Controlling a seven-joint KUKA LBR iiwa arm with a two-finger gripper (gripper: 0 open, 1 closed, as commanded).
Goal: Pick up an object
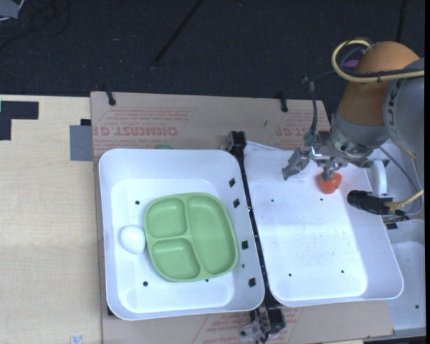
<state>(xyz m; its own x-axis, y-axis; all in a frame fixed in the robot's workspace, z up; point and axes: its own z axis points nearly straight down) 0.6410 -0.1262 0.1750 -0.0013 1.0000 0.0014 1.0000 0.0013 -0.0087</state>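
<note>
The small orange-red round thing sits in the white bin on the right. It is near the far wall of that bin, toward the right side. The rest of this bin's floor is bare and white.

The gripper hangs low over the same spot. Its two fingers are spread wide apart. One finger points down to the left, over bare floor. The other finger is right above the orange-red thing. I cannot tell if it touches it. The orange-red thing is not between the fingers, so nothing is held.

The grey arm with the orange band comes in from the right.

The white bin on the left holds a light green plastic plate with three parts. A small white egg-shaped ball lies just beside the plate, on its left edge.

Both bins rest on a brown cardboard sheet, and that lies on the pale wooden table.
</note>
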